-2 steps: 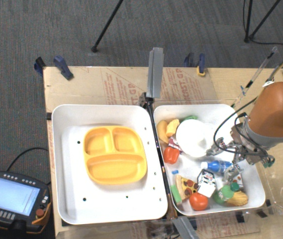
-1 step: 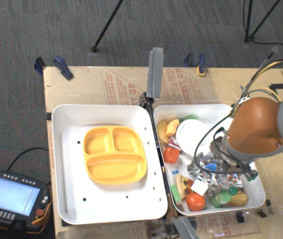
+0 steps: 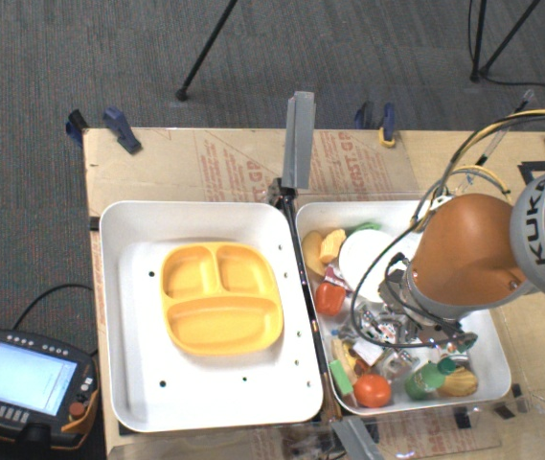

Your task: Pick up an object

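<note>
**Arm lowered into the cluttered right bin**

The arm (image 3: 468, 252) was seen reaching in from the right, its orange band hanging over the middle of the right bin (image 3: 497, 348). The gripper (image 3: 392, 329) was set low among the objects near that bin's centre, with cables looped about it. Whether the jaws were spread or pressed together could not be told, since the wrist and clutter hid them, and no object could be seen between them.

Loose objects were heaped in the right bin. A tomato (image 3: 373, 390) was lying at the front edge, with a green item (image 3: 425, 379) and a tan piece (image 3: 460, 382) beside it toward the front right corner. A red piece (image 3: 329, 298) was placed by the left wall, yellow pieces (image 3: 325, 247) near the back left corner, and a white plate (image 3: 366, 257) just beside them.

In the left bin (image 3: 119, 353), a yellow tray (image 3: 222, 297) with three compartments was lying flat near the centre.
</note>
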